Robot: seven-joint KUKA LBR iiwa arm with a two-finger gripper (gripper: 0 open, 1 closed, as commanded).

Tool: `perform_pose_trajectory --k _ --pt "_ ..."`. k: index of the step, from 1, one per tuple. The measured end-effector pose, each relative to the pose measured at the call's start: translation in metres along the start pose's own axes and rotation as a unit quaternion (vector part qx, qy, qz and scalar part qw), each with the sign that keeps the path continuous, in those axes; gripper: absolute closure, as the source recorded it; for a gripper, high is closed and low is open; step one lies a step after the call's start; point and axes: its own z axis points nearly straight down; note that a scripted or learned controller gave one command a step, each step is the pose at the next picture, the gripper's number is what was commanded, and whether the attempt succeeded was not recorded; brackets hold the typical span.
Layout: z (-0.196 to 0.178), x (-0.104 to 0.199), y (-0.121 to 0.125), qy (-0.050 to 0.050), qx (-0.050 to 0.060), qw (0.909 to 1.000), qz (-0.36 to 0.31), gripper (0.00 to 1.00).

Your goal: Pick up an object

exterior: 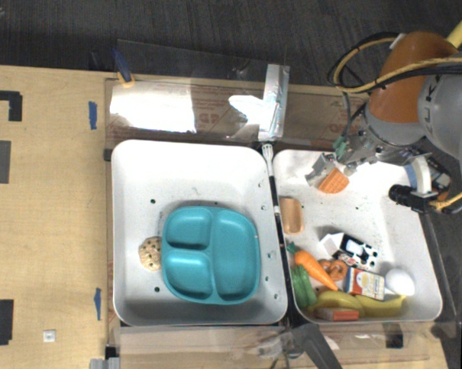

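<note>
My gripper hangs over the far left part of the right bin, reaching in from the upper right. A small orange object lies right against the gripper's lower side; whether it is gripped or just resting on the bin floor I cannot tell. Further objects lie toward the bin's front: a tan cylinder by the left wall, a carrot, a green vegetable, a banana, a small carton, a black-and-white item and a white egg.
The left bin holds a teal divided plate with a cookie at its left edge. A clear panel with a metal post stands behind the bins. Cables loop above the arm.
</note>
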Motion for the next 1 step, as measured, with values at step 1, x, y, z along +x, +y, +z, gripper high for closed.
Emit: perform_pose_trajectory --k 1 --pt "0.0602 -0.0393 -0.0063 -0.002 -0.004 0.9982 0.060 0.00"
